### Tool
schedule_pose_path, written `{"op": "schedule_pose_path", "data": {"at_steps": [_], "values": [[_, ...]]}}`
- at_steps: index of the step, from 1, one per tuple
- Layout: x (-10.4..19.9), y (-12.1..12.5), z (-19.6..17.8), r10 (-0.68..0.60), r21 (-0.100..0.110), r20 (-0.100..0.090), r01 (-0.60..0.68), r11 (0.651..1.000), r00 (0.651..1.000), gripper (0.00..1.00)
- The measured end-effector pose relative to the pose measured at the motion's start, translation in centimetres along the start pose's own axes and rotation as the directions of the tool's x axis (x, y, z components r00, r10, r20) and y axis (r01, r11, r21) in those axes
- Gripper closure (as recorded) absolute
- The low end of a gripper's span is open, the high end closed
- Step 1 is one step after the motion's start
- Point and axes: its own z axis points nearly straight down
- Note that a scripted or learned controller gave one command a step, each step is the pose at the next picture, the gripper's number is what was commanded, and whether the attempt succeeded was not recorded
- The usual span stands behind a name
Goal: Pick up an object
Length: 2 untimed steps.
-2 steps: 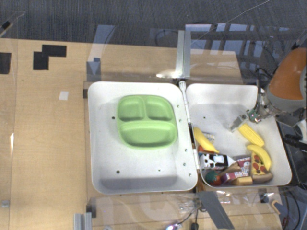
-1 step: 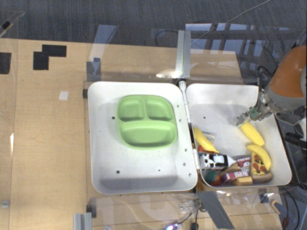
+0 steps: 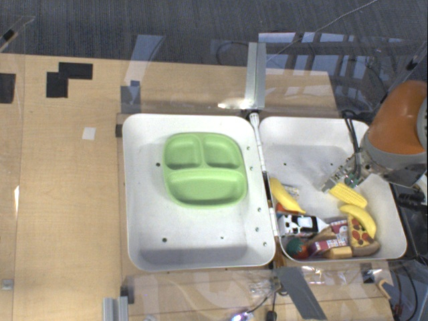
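The wooden bench [image 3: 80, 199] carries two shallow white bins. In the right white bin [image 3: 301, 139], the grey two-finger gripper [image 3: 346, 176] hovers just above the ribbed yellow toy corn cob [image 3: 349, 194], whose long axis runs left to right; its state I cannot tell.

— What sort of place is this?
— A robotics lab, by the look of it: a wooden bench [image 3: 60, 179] with black marker shapes [image 3: 67, 77], metal framing [image 3: 256, 72], and loose cables [image 3: 348, 12] over grey carpet [image 3: 167, 5].
— Anything else?
— Two white bins [image 3: 144, 246], one holding toy food [image 3: 351, 194].
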Motion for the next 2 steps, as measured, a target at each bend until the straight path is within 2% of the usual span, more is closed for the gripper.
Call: {"op": "schedule_pose_path", "data": {"at_steps": [1,2], "values": [[1.7,3.7,-9.9,0.173,0.005,-0.006,-0.173,0.985,0.985,1.00],[4.2,12.8,-10.4,0.191,0.006,-0.008,-0.191,0.982,0.982,1.00]]}}
